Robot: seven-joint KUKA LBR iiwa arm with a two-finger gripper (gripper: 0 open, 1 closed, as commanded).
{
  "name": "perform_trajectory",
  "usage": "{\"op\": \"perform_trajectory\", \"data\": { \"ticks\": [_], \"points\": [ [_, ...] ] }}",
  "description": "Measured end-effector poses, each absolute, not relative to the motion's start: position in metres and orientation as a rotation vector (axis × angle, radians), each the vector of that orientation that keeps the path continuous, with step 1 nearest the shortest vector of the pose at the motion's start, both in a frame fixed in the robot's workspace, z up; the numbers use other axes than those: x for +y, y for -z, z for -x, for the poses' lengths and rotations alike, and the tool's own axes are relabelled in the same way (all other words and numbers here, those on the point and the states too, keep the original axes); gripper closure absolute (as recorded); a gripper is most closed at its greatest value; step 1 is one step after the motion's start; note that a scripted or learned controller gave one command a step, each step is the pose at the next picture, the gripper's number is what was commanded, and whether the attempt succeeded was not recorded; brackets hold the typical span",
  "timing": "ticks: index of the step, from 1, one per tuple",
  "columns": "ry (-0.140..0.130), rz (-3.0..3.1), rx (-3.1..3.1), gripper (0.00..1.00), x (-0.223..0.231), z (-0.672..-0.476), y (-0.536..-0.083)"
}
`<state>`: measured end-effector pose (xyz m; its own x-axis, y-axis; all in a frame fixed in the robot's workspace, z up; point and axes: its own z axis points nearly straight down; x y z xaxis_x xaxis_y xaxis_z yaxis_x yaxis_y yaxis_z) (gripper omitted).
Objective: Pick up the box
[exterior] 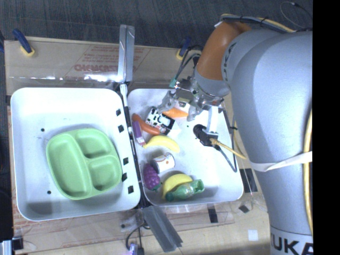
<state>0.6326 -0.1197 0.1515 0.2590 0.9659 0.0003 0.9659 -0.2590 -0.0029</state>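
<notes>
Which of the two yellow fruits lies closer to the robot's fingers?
The upper banana, mid-bin below the black-and-white box; the other yellow fruit sits by the bin's near edge.

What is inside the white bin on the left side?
The left bin holds one green divided tray, lying flat, with three compartments that look empty. Whatever is under the tray is covered and cannot be seen.

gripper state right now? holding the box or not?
Gripper: low over the right bin, just above the box. Whether it is open or closed cannot be told, and no grasp on the box is visible.
</notes>
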Motion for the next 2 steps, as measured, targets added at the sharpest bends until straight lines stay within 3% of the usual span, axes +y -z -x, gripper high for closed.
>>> {"op": "perform_trajectory", "data": {
  "ticks": [1, 2],
  "points": [
    [-0.005, 2.767, -1.485, 0.0, -0.1195, -0.6572, -0.3926],
    [-0.014, 2.752, -1.503, 1.0, -0.1154, -0.6587, -0.3994]
  ]
}}
